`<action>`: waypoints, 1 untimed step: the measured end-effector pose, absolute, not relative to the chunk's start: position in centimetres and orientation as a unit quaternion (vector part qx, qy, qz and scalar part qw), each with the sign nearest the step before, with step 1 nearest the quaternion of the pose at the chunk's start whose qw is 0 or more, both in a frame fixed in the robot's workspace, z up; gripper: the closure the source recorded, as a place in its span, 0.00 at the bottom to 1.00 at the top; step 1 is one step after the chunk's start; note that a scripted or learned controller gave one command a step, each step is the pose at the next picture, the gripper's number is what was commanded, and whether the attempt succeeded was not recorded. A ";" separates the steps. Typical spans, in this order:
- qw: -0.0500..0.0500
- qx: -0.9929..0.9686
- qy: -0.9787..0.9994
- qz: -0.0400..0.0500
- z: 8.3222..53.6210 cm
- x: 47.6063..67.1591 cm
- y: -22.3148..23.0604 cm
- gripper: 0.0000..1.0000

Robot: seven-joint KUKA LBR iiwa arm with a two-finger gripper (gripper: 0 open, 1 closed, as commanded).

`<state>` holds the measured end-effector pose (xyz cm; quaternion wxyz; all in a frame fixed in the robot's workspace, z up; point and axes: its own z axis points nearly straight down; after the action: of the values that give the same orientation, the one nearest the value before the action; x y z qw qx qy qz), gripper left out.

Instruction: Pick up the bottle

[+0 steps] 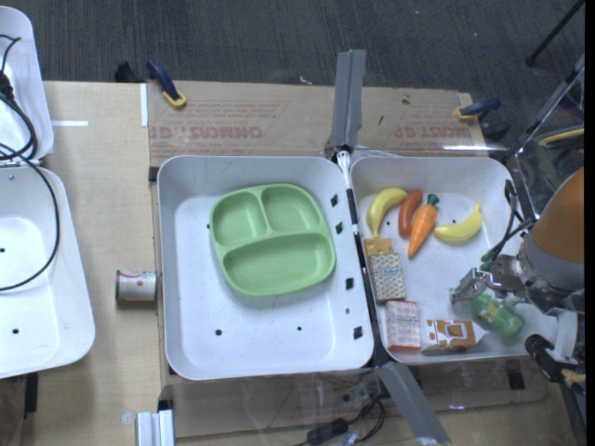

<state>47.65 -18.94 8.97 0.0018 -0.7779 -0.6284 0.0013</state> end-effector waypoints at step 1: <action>0.002 -0.778 -0.628 0.001 9.8 47.7 -19.0 1.00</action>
<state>47.70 -18.95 9.77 0.0022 -0.7783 -0.6278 0.0014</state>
